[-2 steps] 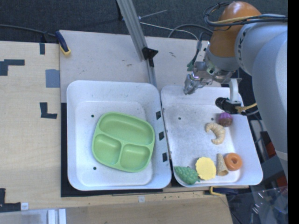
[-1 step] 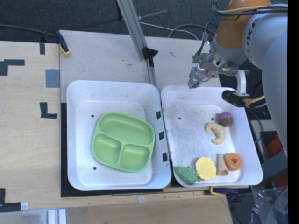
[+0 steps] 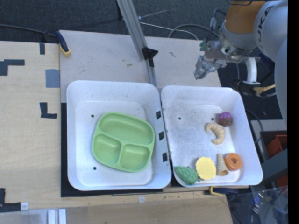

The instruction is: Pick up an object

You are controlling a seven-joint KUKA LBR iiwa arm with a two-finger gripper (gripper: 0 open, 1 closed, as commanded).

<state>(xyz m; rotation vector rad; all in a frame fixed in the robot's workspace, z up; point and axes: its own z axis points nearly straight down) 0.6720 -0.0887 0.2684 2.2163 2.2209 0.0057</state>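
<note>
The right bin [image 3: 187, 125] holds several toy foods: a purple piece [image 3: 224, 119], a tan croissant [image 3: 216, 132], an orange doughnut [image 3: 232, 161], a yellow round piece [image 3: 205, 168] and a green leafy piece [image 3: 187, 174]. My gripper [image 3: 202, 70] hangs above the bench just beyond the right bin's far rim, apart from all of them, with nothing seen between its fingers. The grey arm with its orange band [image 3: 252, 8] comes in from the upper right.
The left bin [image 3: 74, 125] holds a green divided tray [image 3: 124, 142]. A slanted metal post [image 3: 135, 27] stands behind the bins, its foot at the seam between them. Cables lie on the dark floor behind the bench. A yellow-tipped clamp [image 3: 63, 43] sits at the bench's far left corner.
</note>
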